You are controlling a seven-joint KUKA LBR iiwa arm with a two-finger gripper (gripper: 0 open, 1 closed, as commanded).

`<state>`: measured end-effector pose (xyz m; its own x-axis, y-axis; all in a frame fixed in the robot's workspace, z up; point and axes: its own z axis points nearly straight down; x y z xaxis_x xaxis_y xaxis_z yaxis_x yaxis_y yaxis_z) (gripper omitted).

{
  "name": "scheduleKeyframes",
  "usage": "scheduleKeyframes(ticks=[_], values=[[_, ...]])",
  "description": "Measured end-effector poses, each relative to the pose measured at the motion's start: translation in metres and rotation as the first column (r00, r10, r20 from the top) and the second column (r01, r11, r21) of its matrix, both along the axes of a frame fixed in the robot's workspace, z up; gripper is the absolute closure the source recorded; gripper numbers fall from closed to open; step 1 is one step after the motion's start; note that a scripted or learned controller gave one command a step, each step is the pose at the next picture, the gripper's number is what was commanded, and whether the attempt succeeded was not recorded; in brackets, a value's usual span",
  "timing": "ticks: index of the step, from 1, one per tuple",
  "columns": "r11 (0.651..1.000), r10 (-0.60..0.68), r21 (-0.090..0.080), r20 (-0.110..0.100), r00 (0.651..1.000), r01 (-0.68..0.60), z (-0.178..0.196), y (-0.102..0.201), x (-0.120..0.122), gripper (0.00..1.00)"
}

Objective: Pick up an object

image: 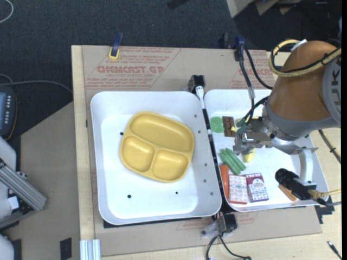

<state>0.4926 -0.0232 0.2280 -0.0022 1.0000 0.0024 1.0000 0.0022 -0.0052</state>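
Gripper (245, 140) hanging low in the right shallow white bin (320, 167).
Whether it is open or closed, I cannot tell; it is hovering beside 1 green ridged piece (233, 161).

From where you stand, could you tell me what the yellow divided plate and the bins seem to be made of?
The yellow divided plate looks like moulded plastic with a satin finish: one even colour, rounded compartment walls, soft highlights. The left bin and the right bin look like thin formed white plastic, smooth and slightly glossy, with rounded corners and rolled rims, though enamelled metal cannot be excluded by sight.
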Motion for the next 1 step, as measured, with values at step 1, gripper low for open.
scheduleKeyframes(ticks=[1], values=[[1.000,-0.005,-0.001,0.001,1.000,0.005,-0.0069,-0.0175,-0.0101,1.00]])
